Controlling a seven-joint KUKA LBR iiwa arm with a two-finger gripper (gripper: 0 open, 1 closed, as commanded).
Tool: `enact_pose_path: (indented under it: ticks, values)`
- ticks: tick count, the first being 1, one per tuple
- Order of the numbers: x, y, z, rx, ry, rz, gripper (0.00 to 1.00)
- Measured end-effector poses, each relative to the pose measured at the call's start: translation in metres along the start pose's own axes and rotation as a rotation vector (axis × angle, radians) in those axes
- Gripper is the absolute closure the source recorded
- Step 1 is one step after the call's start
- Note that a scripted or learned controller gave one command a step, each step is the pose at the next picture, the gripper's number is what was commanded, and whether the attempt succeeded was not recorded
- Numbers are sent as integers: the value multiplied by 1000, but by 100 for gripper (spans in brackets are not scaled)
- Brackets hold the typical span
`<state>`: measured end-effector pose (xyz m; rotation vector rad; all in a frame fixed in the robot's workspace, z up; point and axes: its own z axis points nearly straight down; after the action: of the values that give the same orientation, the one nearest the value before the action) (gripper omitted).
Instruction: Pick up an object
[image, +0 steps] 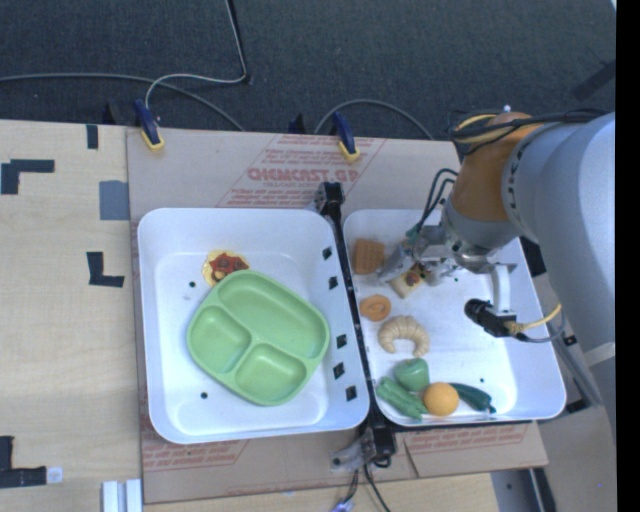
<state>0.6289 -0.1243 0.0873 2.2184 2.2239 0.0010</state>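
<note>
The tool is low in the right white bin, just beside a small tan block; its opening I cannot tell

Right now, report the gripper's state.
Gripper: cannot be told; it sits low in the right bin, over a small pale item beside the brown block.

Premises: robotics laboratory test station. Evidence: an industrial arm over a wooden desk; cardboard sheet fastened with blue clamps; two white bins holding toy food; black tape markers on the surface; loose cables across dark carpet.
</note>
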Motion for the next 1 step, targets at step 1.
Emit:
enact_pose_path:
  ticks: [1]
  values:
    - [21,35,3,21,-10,6,0]
